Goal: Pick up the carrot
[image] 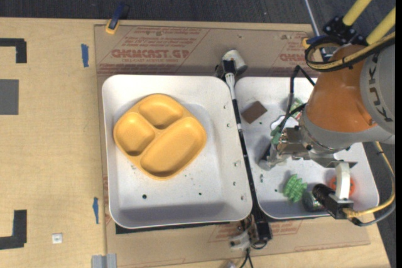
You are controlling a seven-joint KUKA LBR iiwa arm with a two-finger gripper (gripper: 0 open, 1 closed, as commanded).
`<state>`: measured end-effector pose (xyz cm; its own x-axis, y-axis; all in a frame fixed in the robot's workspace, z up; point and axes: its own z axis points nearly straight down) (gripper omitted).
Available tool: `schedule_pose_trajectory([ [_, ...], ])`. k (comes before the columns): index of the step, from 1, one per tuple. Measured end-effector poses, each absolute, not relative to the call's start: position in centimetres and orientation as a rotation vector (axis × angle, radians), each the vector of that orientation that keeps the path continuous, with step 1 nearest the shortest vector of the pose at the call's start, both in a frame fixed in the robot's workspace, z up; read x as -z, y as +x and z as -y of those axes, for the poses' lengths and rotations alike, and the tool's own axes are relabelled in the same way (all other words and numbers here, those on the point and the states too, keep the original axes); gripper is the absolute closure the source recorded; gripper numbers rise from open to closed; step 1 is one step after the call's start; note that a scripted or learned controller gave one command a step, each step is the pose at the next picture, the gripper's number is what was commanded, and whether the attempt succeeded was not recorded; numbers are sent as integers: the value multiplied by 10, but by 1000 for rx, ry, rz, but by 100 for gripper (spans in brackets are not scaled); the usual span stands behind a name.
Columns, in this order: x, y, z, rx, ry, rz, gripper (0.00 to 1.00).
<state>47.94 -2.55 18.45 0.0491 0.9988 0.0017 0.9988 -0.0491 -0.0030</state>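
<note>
Surface [50, 154]: tan bench top, carrying a cardboard sheet on which two shallow white bins sit side by side.
Left bin [125, 198]: white, rounded corners, touching the right bin along its right edge.
Right bin [267, 201]: white, its far right part covered by the arm.
Arm [342, 97]: grey with an orange band above the wrist, reaching in from the right edge of the surface and hanging over the middle of the right bin.
Yellow tray [160, 135]: three-compartment dish, resting in the left bin toward its far left part, tilted diagonally.
Pincer [279, 150]: below the orange band, over the middle of the right bin near its left wall; the view does not settle whether its fingers stand apart or together, and nothing is seen between them.
Brown block [254, 112]: flat dark piece in the far left corner of the right bin, apart from the pincer.
Green item [293, 187]: leafy-looking piece near the near edge of the right bin, just below the pincer.
Carrot [347, 184]: orange piece near the near right corner of the right bin, partly hidden by a white part of the arm, well apart from the pincer.
</note>
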Motion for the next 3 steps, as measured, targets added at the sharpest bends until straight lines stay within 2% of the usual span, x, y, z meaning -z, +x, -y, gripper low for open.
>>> schedule_pose_trajectory([
  [1,-184,479,-51,0,-2483,1924,100],
  [2,-255,480,-49,0,-2593,1773,100],
  [3,-255,480,-49,-1,-2593,1773,0],
])
